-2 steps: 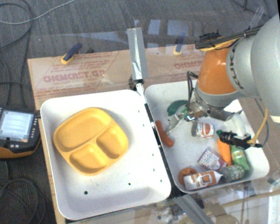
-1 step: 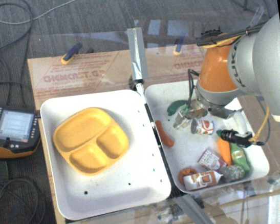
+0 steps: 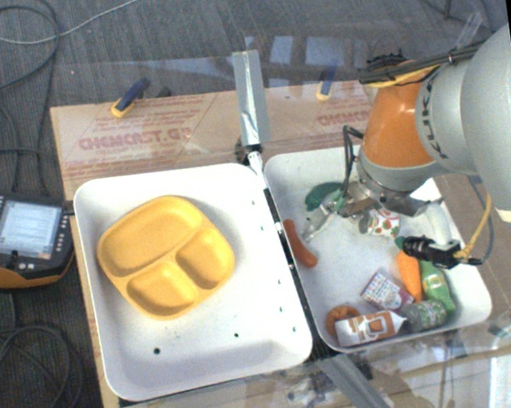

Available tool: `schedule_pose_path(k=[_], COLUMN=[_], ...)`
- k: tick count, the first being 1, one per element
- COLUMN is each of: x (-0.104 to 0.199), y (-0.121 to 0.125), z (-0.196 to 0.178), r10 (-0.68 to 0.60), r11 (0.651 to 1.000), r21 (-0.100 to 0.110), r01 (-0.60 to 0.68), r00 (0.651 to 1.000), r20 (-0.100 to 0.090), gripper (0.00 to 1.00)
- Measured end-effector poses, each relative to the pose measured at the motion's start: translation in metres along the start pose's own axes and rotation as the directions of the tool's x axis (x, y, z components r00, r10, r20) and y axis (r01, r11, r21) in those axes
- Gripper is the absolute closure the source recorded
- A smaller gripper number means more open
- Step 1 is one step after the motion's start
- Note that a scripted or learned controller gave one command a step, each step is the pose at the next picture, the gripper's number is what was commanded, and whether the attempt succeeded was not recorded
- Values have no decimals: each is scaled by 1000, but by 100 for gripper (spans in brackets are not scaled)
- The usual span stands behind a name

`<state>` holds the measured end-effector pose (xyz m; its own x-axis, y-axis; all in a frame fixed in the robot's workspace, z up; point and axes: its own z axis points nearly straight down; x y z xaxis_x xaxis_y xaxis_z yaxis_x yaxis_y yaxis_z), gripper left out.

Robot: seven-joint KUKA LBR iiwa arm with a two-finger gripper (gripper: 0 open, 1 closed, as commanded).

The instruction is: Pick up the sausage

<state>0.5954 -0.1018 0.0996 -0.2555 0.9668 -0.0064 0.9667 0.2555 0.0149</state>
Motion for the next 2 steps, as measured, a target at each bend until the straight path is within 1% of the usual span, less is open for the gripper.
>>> schedule_pose_path(k=[1,2], x=[1,-7], y=[-11,26], z=[9,11], r10=[-221,30], r11=[975,1000], r21=[3,7], r01=[221,-30], r00=[975,1000], r20=[3,-2], gripper=[0,0])
